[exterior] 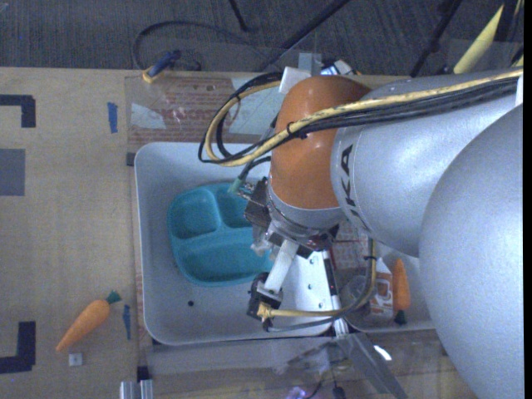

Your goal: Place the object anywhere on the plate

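Arm pose, camera view: the grey arm (432, 181) comes in from the right. It bends down so that its orange band (312, 148) and the wrist below it stand over the right half of the left white bin (154, 223). Yellow and black cables loop from the band toward the far side.

Plate: the teal plastic plate (204, 235), moulded into compartments, lies flat on the floor of the left white bin, about midway between its near and far walls. The plate's right edge runs under the wrist.

Plate and gripper: the gripper (259, 223) sits at the plate's right edge, low over it. Whether it touches the plate or hangs just above cannot be told.

Gripper state: the wrist covers it from this angle, so I cannot tell how far open it is or whether it has hold of anything.

Object to be placed: I cannot tell which thing this is.

Orange toy carrot: the orange toy carrot (83, 324), with a green top, lies tilted on the wooden bench (66, 223). It is left of the bin's near corner, well apart from the plate and the gripper.

Right bin: an orange tapered piece (401, 283) lies in the right white bin (391, 322). It is just beside a small labelled bottle (382, 288), to the right of the wrist.
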Tool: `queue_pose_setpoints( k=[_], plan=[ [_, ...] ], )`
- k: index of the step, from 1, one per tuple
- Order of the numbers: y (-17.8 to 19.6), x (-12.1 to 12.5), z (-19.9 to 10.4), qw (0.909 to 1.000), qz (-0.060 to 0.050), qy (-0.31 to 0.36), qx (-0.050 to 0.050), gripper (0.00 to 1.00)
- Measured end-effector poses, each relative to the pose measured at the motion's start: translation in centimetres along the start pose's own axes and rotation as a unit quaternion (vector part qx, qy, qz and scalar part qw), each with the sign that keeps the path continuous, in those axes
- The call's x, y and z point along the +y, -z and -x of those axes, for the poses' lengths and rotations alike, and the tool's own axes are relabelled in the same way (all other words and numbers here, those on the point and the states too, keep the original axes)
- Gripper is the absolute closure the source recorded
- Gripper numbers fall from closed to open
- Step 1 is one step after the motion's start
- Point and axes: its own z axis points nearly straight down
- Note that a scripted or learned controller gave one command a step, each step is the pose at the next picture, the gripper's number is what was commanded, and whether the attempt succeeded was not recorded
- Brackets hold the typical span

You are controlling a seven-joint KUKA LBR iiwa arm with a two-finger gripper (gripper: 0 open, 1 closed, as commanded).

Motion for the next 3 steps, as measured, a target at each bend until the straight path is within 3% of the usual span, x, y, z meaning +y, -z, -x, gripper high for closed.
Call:
queue_pose_setpoints(
  k=[1, 2, 3],
  plan=[
    [1.76, -0.02, -0.24, 0.998, 0.002, -0.064, 0.001, 1.0],
    [1.76, -0.03, -0.25, 0.998, 0.002, -0.064, 0.001, 0.0],
    [2.71, -0.01, -0.28, 0.998, 0.002, -0.063, 0.001, 1.0]
  ],
)
